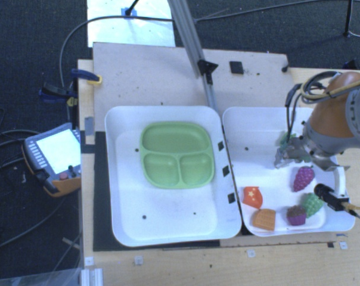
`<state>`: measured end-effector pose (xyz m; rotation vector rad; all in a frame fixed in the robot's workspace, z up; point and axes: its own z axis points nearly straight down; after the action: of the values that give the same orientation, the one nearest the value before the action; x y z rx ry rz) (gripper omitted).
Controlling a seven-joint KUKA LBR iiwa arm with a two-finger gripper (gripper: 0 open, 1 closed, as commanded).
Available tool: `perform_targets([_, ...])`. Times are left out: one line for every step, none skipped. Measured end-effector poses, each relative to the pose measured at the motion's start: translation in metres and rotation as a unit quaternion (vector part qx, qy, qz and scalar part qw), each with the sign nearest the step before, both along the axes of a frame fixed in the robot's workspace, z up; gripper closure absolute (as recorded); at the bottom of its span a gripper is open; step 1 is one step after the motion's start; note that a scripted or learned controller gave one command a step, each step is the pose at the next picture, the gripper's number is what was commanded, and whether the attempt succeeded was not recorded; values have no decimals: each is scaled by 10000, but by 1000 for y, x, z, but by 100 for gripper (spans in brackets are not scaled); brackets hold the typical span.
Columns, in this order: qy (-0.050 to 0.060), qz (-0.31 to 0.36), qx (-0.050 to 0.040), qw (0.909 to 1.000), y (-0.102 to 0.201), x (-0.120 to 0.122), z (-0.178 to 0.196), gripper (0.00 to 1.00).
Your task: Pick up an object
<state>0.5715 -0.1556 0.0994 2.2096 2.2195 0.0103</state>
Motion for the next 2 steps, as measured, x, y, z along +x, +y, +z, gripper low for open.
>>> perform_targets([22,8,1,10000,-5,11,53,100])
perform_targets([30,14,6,10000,2,17,100,100])
